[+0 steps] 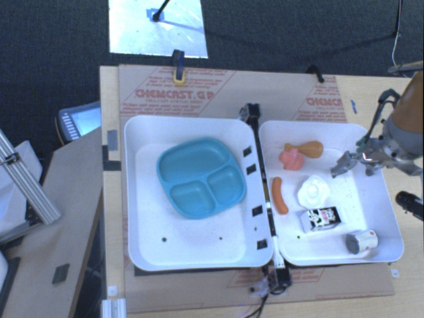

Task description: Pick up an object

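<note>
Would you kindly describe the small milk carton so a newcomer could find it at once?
Look in the right white bin, near its front edge. The small black-and-white milk carton lies flat just below the white fried-egg toy, between the orange sausage and the grey cylinder. It alone is boxy with black patches.

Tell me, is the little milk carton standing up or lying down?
Lying down. The milk carton rests flat on its side on the floor of the right bin, its black-and-white printed face turned upward, below the white fried egg.
</note>
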{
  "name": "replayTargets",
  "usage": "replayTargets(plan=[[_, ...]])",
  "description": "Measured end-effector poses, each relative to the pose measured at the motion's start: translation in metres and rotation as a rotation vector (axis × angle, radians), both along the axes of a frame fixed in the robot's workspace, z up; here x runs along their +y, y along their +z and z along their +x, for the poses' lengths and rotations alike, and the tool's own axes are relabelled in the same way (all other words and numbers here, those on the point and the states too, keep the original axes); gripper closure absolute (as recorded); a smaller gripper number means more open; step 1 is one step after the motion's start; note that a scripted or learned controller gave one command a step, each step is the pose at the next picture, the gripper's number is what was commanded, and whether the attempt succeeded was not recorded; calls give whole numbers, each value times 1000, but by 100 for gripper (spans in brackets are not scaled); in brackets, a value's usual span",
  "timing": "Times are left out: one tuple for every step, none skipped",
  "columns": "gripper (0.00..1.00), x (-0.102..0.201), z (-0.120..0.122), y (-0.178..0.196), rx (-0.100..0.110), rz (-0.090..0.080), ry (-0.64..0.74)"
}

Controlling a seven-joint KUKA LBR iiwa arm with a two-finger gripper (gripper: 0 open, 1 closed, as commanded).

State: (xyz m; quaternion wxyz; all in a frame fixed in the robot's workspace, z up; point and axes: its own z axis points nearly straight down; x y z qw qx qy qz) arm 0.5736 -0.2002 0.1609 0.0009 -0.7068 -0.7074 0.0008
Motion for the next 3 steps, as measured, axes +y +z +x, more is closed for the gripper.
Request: replayTargets(plan=[[0, 0, -4, -43, -1, 0, 0], [0, 0, -3, -77, -6, -1, -1], [100, 0, -1, -63, -11, -2, 0]])
